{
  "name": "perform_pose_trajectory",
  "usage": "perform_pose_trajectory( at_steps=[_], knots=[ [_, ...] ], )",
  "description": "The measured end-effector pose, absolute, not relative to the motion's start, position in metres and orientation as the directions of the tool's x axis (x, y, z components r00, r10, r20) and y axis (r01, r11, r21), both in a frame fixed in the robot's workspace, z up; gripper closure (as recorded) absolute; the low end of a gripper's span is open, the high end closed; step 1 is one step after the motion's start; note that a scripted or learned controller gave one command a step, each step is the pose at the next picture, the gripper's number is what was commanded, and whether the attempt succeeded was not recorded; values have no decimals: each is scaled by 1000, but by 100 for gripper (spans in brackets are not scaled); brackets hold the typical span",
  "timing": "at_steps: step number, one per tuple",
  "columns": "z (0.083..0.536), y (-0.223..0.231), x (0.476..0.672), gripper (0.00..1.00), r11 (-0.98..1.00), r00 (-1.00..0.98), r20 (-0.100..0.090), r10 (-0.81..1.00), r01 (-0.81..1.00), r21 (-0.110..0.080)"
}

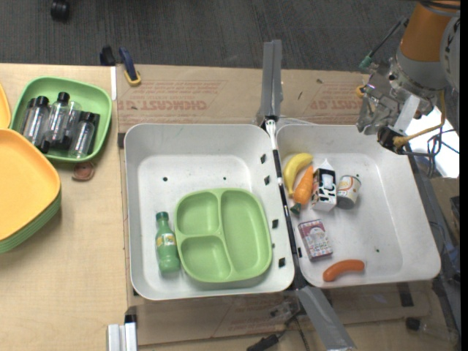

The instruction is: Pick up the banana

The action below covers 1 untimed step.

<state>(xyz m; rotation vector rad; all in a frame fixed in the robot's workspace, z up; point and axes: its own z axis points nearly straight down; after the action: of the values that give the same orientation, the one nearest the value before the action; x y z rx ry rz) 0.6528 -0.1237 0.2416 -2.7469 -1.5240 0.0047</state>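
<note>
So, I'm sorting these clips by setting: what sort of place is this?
Probably a robot lab: a bench with two white bins, a mounted arm, and toy food such as a banana.

- We see a yellow banana [295, 170] left of and below the gripper [385, 123], touching an orange carrot [303, 186].
- Beside the carrot stands a black-and-white carton [326, 189], then a pale can [348, 191] with a red patch.
- Lower lie a pink-patterned packet [315, 239] and an orange-red sausage [343, 269].
- Both bins [146, 159] are white.
- Far left of the tool we see a light green tray [223, 234] and a green bottle [167, 243].
- The arm [428, 28] shows an orange band above grey.
</note>
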Motion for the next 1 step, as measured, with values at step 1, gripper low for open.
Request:
perform_pose_trajectory(
  at_steps=[1],
  knots=[
    [186,-175,634,100,-482,482,-2,876,876,-3]
  ],
)
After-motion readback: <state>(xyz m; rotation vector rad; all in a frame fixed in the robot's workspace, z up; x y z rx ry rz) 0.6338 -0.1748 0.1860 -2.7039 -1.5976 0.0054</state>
